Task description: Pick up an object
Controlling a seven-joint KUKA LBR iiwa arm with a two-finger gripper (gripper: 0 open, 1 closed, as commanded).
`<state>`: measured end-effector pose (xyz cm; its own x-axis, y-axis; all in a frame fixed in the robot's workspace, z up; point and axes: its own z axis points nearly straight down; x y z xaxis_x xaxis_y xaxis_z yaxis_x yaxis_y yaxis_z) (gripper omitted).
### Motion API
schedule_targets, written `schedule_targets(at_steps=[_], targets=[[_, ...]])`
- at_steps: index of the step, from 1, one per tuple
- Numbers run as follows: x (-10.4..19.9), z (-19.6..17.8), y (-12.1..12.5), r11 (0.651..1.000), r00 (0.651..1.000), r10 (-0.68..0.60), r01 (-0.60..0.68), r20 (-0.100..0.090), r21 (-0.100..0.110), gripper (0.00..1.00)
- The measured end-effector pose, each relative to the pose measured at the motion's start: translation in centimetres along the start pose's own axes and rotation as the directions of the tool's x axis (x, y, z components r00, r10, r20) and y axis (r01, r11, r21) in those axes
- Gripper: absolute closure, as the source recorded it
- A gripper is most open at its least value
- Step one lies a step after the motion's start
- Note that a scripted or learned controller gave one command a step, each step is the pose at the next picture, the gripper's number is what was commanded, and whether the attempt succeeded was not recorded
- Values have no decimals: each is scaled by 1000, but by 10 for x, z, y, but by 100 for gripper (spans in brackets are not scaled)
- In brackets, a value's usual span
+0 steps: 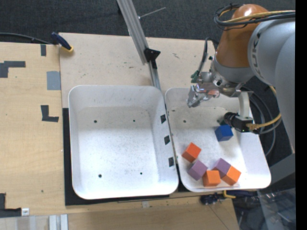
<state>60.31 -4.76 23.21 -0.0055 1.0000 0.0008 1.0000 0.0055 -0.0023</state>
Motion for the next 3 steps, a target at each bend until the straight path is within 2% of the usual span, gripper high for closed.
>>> schedule_targets(at_steps=[2,3], targets=[[95,0,28,1000,1000,-1,1,0,-1,100],[141,9,62,1000,1000,0,0,0,-2,100]])
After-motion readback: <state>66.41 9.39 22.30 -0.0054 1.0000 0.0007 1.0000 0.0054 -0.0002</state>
